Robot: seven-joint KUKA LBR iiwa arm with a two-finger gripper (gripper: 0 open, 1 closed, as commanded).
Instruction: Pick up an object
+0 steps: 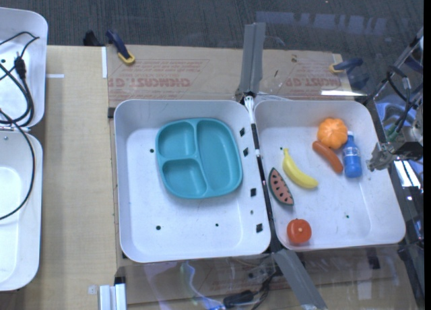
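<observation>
Down at the front of the right bin (377, 231), closest to us, a red tomato (299, 231) is sitting by itself. A watermelon slice (281, 187) is lying just above it, near the wall between the two bins. A yellow banana (298, 170) is resting in the middle. Farther back, a carrot (328, 156) is lying between an orange (333, 131) and a blue bottle (352, 158), and those three are crowding close together. The left bin (135, 221) is holding a teal plate (199, 157) with three sections.

The claw (378, 158) is hanging over the right rim of the right bin, just beside the blue bottle. It is too small and blurry here, so I cannot tell how it is set, and nothing is showing in its grip.

These toys are probably light, hard and a bit slippery. The round ones may be rolling away when touched. The banana looks easiest: it is lying flat with room around it, so pinching across its middle should work. The bottle is nearest but is pressing against the carrot, and the rim is close there. The bin's middle is giving the most open room.
</observation>
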